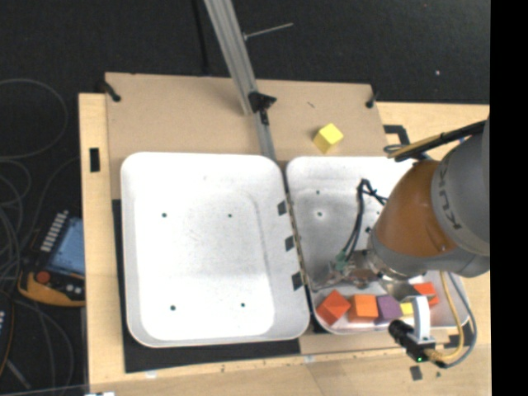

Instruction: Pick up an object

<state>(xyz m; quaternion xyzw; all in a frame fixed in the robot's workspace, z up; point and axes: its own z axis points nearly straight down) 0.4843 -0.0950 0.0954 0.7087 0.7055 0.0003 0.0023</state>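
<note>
Arm (429,213): covers much of rt bin (318,188).
Jaws: hidden under wrist, can't tell.
Blocks: orange block (334,306), purple block (388,308) visible; others part-hidden.

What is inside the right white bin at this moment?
Along the near edge of the right bin lie a red-orange block, an orange block, a purple block and a yellow piece. The arm covers the bin's right part, so anything under it is hidden.
</note>
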